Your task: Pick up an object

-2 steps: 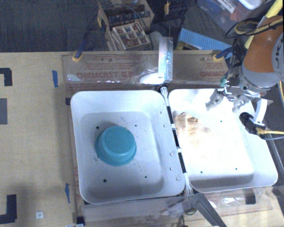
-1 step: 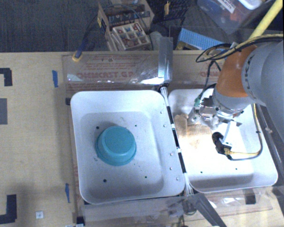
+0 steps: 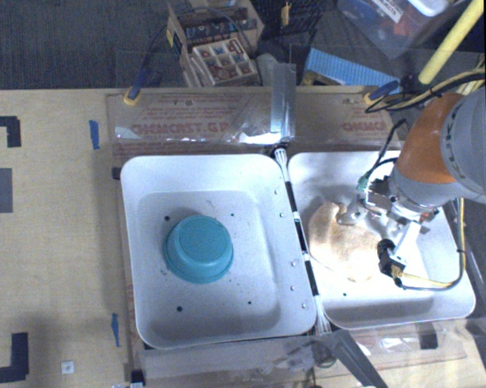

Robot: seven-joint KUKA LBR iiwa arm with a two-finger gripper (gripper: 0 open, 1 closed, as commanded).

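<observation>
A: In the left bin [image 3: 139,193], a bit left of centre of the frame, sits a teal bowl [image 3: 199,248], upside down I think, base facing up. It is the one clear thing to pick up.

B: And the arm?

A: The arm is at the right of the frame, over the right bin [image 3: 446,301]. The gripper [image 3: 354,215] hangs low above a round tan thing [image 3: 344,240], maybe a flat disc or plate, pale and glossy under the light. Open or closed, I cannot tell; the wrist and cables cover it.

B: How will the bowl handle, approx.?

A: Prob. light, stiff plastic, smooth and a little slippery. Round walls, no handle. My judgement: inverted like this, there is no rim to pinch, so it must be taken across the sides, and it can slip out.

B: And the tan thing?

A: Looks thin and flat on the bin floor, so hard to get under. An edge grip is prob. needed. Material I cannot tell.

B: The bins?

A: White, shallow, rounded corners, matte w/ small dark specks.
</observation>
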